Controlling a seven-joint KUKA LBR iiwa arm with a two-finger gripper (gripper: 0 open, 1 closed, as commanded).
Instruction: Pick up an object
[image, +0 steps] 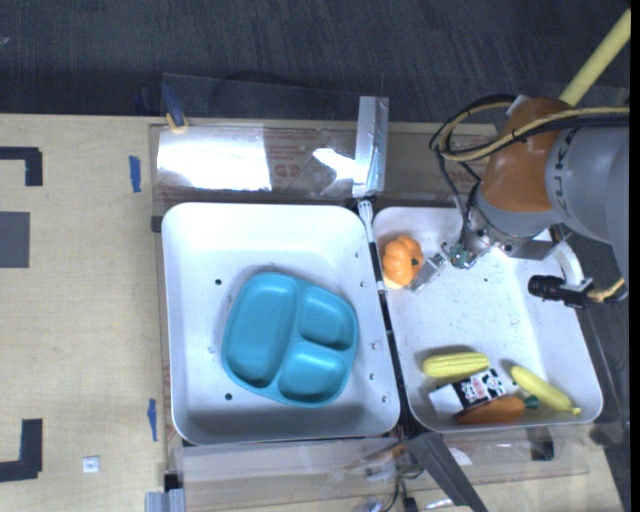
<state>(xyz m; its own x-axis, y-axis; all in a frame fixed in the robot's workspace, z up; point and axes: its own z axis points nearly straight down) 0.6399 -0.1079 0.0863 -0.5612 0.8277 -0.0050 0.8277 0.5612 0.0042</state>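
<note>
You see the gripper (437, 268) low in the right bin (500, 310), at about eleven o'clock of its floor, right beside the small orange pumpkin (402, 259), which sits at its nine o'clock against the bin's left wall. You cannot tell how wide the claw stands. At the bin's six o'clock lie a corn cob (455, 364), a banana (543, 389) and a carrot (492, 410). The left bin (190, 240) holds a blue divided plate (289, 337).
</note>
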